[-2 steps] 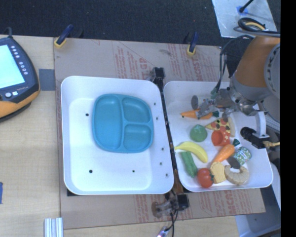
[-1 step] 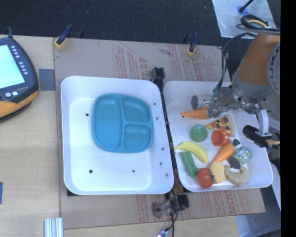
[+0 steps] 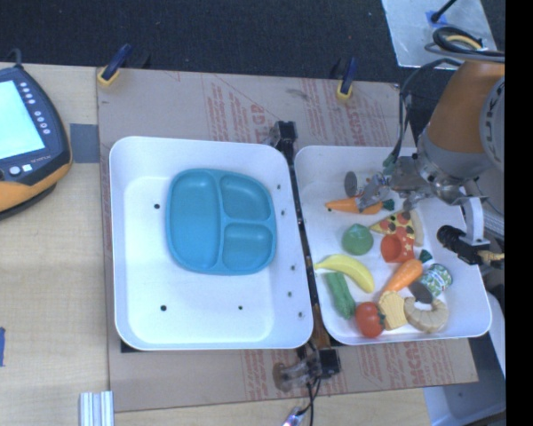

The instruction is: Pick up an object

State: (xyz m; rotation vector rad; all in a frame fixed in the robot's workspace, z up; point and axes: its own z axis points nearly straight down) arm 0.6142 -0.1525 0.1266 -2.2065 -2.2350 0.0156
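over the right bin (image 3: 480, 327), near its far edge, the gripper (image 3: 384, 187) sits low among the toy food, right by a small orange carrot (image 3: 345, 206) lying flat. fingers look parted w/ nothing clearly between them; looks like it's lining up on the carrot or the bits beside it, but contact is too small to tell. arm (image 3: 462, 118) comes in from the right, wrist angled down, prob so the fingers can drop into the clutter w/o sweeping the rest.

candidate objs are all heaped in the right bin: green ball (image 3: 357, 239), banana (image 3: 348, 270), green cucumber (image 3: 342, 294), two tomatoes (image 3: 369, 319), a second carrot (image 3: 404, 276), a bagel-ish ring (image 3: 426, 316) & a small can (image 3: 437, 279). they touch & overlap, so a clean pinch looks hard; the far-edge carrot is more exposed.

left bin (image 3: 124, 238) holds just a blue divided plate (image 3: 220, 221), flat, roughly centred, likely the drop spot.

writing: cardboard under the bins has faint reddish print, not readable. can label too small to read. a pendant w/ screen (image 3: 13, 140) lies on the bench far left, screen blank-bright.
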